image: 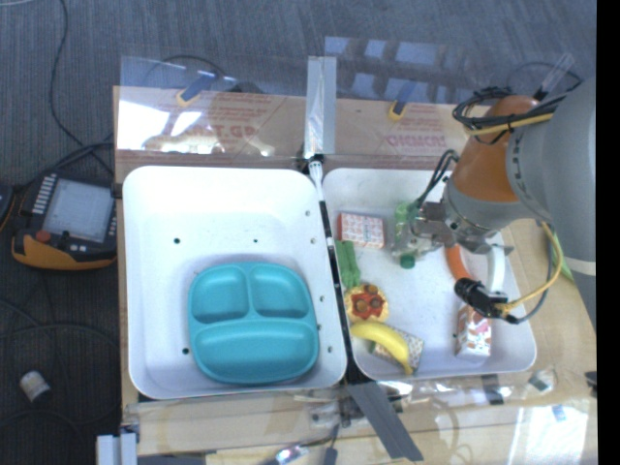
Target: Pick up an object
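Setting: dark grey ribbed floor, cables trailing across it, a handheld control pendant (60, 223) lying far to the left of the gripper. A bench (562, 356) is carrying two shallow white bins side by side, with clear plastic sheeting (223, 124) taped up behind them; the sheeting is bearing reddish lettering too blurred and glare-washed to read.

Gripper (412, 235): hanging low over the upper middle of the right bin (504, 361), on the grey arm with its orange band (484, 168). Whether the fingers are apart or together cannot be told; dark mechanism and cabling are masking them.

Right bin, contents:
- small green item (408, 257), directly beneath the gripper, shape unclear;
- patterned red-and-white box (360, 229), just left of the gripper, print illegible;
- orange carrot-like piece (455, 260), just right of the gripper;
- green strip (348, 263), lying below the box against the bin's left wall;
- round yellow-and-red toy (367, 303), below-left of the gripper;
- banana (383, 342), yellow, curved, lying well below the gripper near the front wall;
- small red-and-white carton (473, 335), below-right of the gripper, lettering unreadable.

Left bin (194, 192): holding a teal three-compartment tray (254, 323), well to the gripper's lower left.
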